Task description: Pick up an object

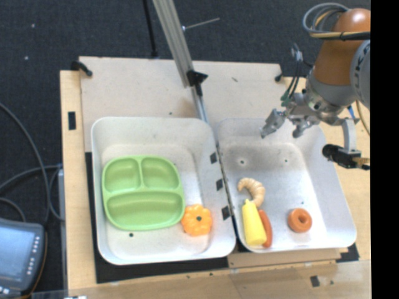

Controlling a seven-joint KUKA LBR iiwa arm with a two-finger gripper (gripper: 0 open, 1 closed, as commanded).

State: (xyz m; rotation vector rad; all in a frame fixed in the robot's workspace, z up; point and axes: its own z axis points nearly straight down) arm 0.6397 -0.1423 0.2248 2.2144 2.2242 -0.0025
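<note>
Fingers of the gripper (286,124) stood spread apart with nothing between them, poised over the far edge of the right bin (324,185). Near that bin's front lay a yellow block (252,224) touching a red carrot (266,227), a tan croissant (252,189) just beyond them, and an orange ring (300,220) to the right. The left bin (118,132) held a green divided plate (142,192) beside an orange pumpkin (197,220).

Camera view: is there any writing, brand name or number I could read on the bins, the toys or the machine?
None can be read.
Green tray, pumpkin, yellow block, donut: plain, no print.
Bins: small black marks on the rims, no letters.
Screen at lower left: too blurred to read.
Arm: no label visible.
</note>
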